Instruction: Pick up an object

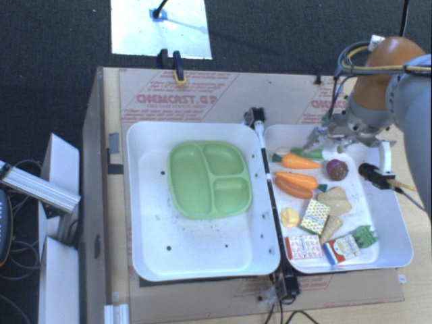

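While the gripper [329, 139] hangs over the right bin's [395, 231] far end, finger state indiscernible, the upper carrot [301, 161] lies just left and nearer, long axis running left-right.

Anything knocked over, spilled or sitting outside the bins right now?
Nothing stands out. The green plate lies flat in the left bin, and the toy food sits crowded but contained in the right bin, with the claw above its far end.

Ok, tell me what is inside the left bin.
The left bin holds one green divided plate, lying flat with nothing in its compartments. Dark specks dot the floor around it; whatever lies beneath the plate is covered.
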{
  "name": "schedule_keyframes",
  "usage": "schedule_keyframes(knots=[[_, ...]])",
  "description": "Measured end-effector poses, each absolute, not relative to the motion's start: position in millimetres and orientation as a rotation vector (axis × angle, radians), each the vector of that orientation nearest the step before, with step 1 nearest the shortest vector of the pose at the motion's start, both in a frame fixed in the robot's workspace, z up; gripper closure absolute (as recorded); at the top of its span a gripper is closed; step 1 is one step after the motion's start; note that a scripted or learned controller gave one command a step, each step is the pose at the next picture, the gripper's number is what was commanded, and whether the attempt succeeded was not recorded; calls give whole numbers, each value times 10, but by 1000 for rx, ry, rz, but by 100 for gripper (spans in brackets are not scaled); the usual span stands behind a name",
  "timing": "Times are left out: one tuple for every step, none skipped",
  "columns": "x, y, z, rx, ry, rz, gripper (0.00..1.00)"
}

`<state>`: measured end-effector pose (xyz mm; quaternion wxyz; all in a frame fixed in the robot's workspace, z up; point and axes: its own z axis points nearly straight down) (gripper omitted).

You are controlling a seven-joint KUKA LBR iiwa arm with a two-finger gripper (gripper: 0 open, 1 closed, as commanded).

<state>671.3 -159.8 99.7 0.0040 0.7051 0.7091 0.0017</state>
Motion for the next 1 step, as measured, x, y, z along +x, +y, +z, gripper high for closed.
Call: schedule_keyframes(knots=[[6702, -1604, 872, 2214, 2222, 4, 0]])
